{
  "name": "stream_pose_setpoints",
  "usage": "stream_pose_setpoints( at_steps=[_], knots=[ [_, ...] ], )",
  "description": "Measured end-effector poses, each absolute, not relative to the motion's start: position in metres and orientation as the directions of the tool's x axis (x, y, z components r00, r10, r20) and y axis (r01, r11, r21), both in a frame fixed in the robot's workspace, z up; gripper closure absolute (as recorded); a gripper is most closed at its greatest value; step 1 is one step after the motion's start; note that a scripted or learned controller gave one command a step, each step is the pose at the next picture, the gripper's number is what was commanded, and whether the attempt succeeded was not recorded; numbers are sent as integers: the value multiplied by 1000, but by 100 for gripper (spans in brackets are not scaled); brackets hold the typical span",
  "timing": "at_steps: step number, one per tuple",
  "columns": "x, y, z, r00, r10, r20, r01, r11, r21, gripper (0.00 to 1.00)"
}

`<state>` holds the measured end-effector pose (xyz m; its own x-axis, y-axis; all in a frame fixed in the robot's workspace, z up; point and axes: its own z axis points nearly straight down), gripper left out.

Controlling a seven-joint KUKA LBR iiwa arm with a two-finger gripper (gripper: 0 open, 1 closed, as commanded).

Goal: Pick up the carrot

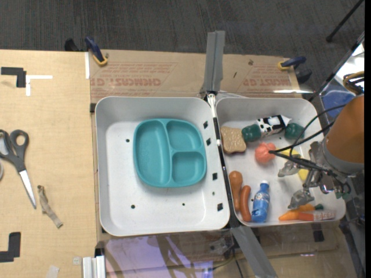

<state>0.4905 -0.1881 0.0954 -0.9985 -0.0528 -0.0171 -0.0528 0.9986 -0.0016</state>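
Fingers of the gripper [302,197] hang at the lower right of the frame, low over the right bin [232,106], and whether they are apart or together cannot be told; their metal tips blur into the clutter beneath. Nothing shows between them. The carrot [295,215] lies flat just below the tips, along the bin's lower wall, its orange body pointing left with a pale wrapped item [324,215] at its right end. Judging by this, the arm is poised just above the carrot for a descent, since the tips sit nearly over it.

Other toys share the right bin: a slice of bread [233,139], two green pieces [251,133] flanking a black-and-white cow [272,124], a red-orange ball [265,153], a yellow item [298,162], two sausages [240,194] and a blue bottle [260,201]. They lie loosely scattered, probably as distractors. The carrot's closeness to the wall may hinder a clean grip.

The left bin [110,172] holds a teal divided plate [170,153]. Scissors [17,161] rest on the table [46,120] at far left.
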Motion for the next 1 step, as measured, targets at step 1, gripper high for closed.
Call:
stream_pose_setpoints(
  at_steps=[1],
  knots=[
    [491, -217, 104, -1000, 1, -15, 1, 1000, 2, 0]
  ],
)
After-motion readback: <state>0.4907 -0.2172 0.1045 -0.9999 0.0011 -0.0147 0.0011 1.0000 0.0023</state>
